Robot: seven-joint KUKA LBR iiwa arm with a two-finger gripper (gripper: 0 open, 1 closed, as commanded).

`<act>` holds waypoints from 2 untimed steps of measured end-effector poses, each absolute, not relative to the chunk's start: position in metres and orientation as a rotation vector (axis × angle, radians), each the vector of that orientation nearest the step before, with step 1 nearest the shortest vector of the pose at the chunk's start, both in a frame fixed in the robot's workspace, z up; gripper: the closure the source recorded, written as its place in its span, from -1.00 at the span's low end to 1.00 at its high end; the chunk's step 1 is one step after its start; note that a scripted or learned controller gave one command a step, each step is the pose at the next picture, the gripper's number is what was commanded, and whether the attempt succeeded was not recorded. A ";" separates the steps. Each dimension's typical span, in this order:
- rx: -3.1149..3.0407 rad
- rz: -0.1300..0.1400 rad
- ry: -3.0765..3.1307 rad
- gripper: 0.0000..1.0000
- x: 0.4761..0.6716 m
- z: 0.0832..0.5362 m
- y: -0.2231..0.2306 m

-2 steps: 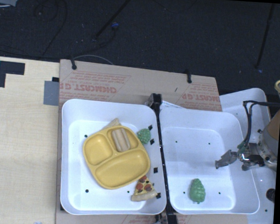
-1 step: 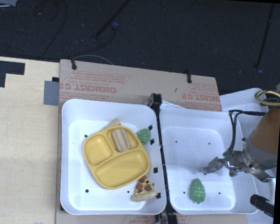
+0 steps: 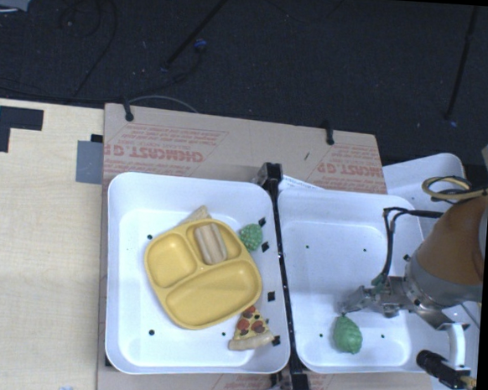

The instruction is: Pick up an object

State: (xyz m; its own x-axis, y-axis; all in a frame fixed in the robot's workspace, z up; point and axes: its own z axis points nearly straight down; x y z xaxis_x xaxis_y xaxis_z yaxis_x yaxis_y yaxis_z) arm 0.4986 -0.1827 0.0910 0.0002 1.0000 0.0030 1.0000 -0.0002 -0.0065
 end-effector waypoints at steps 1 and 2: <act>-2.222 0.003 -2.213 1.00 0.499 0.103 -0.184; -2.220 -0.002 -2.225 1.00 0.496 0.163 -0.178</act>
State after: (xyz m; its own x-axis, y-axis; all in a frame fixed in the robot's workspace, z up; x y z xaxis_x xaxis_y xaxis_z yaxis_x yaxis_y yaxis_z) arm 0.4963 -0.1777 0.1635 -0.0021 1.0000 -0.0001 1.0000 0.0021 0.0019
